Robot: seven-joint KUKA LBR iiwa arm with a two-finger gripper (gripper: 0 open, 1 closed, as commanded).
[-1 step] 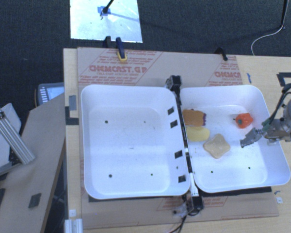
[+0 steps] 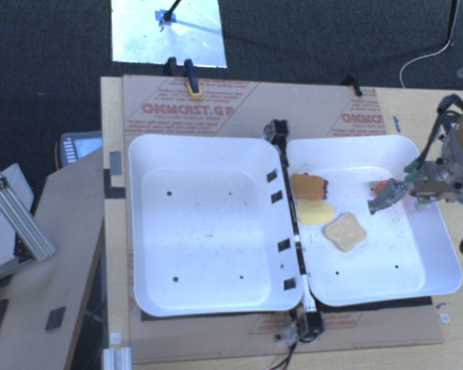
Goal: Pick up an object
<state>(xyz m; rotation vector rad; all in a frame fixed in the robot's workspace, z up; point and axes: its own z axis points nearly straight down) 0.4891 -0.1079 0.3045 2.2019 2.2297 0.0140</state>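
Note:
Three objects lie in the right bin near its left wall: a brown-orange block with a purple edge, a flat yellow piece just below it, and a beige biscuit-shaped piece nearest the front. My gripper hangs over the right half of this bin, well to the right of all three and touching none of them. A small orange-red bit shows right at its tip; whether it is a loose object or part of the gripper I cannot tell.
The left bin sits beside the right one, joined along a ridge with black clips. Both rest on a cardboard sheet on the bench. A metal plate lies on the floor beyond.

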